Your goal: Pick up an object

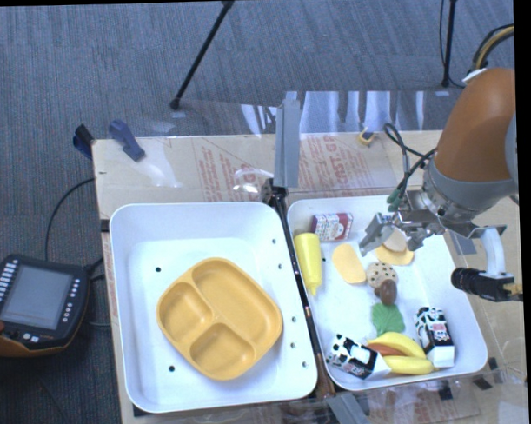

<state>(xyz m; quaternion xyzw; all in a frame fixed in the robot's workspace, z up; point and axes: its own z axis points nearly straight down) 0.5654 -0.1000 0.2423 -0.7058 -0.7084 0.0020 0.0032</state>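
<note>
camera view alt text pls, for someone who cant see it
A grey and orange robot arm's claw hovers over the right white bin of toy food: mustard bottle, cookie, banana, two milk cartons. The left white bin holds a yellow divided plate.

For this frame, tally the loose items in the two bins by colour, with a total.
Yellow or tan: 5: divided plate, mustard bottle, cheese slice, banana, piece under the tool
Black-and-white cartons: 2
Red can: 1
Brown cookie and nut: 2
Green leaf: 1
Total: 11
</note>
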